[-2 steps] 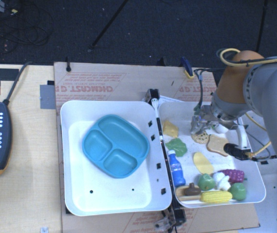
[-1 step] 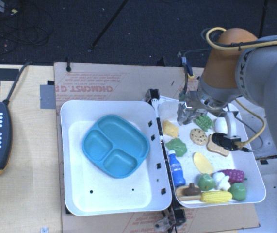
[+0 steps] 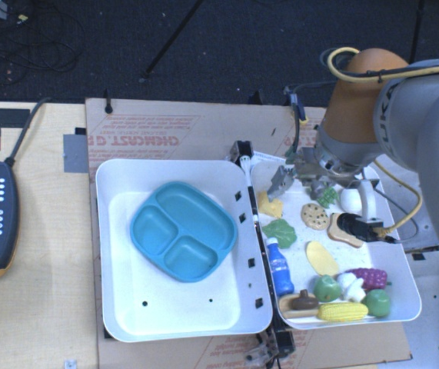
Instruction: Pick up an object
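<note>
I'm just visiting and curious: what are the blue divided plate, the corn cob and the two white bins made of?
The blue divided plate looks like matte moulded plastic: even colour, rounded compartments. The corn cob seems to be toy plastic, uniformly yellow with a slight sheen. The white bins appear to be smooth plastic or coated trays, with rounded rims; the exact material is unclear.

A: What's pickable? 
B: Right bin (image 3: 411, 298), all toy food: cookie (image 3: 314, 216), blue bottle (image 3: 279, 267) lying along the left wall, yellow corn (image 3: 344, 311) at the front. 
A: More? 
B: Purple grapes (image 3: 369, 277), green lettuce (image 3: 279, 231), all loose.
</note>
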`<state>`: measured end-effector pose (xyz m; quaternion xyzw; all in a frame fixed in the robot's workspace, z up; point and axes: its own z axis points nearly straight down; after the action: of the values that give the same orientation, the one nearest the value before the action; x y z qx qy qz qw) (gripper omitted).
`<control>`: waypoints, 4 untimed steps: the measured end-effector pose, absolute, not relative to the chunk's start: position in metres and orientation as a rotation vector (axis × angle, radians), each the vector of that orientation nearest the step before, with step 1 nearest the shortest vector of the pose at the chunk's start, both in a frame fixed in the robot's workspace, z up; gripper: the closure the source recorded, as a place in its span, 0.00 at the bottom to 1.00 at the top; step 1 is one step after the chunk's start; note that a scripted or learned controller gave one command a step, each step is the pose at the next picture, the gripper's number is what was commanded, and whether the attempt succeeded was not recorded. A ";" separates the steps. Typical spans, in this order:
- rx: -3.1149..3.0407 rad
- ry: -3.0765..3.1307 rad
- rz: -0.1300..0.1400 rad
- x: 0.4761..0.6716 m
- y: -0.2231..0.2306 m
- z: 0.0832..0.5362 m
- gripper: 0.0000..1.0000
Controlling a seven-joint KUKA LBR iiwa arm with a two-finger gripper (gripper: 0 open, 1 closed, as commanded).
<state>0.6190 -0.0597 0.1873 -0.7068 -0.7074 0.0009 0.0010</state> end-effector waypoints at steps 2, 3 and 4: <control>-2.220 -2.213 0.011 0.641 -0.174 0.118 0.00; -2.217 -2.219 0.004 0.643 -0.154 0.086 0.00; -2.214 -2.222 0.001 0.644 -0.106 0.087 0.00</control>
<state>0.6437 -0.1063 0.0873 -0.7058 -0.7084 0.0004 0.0023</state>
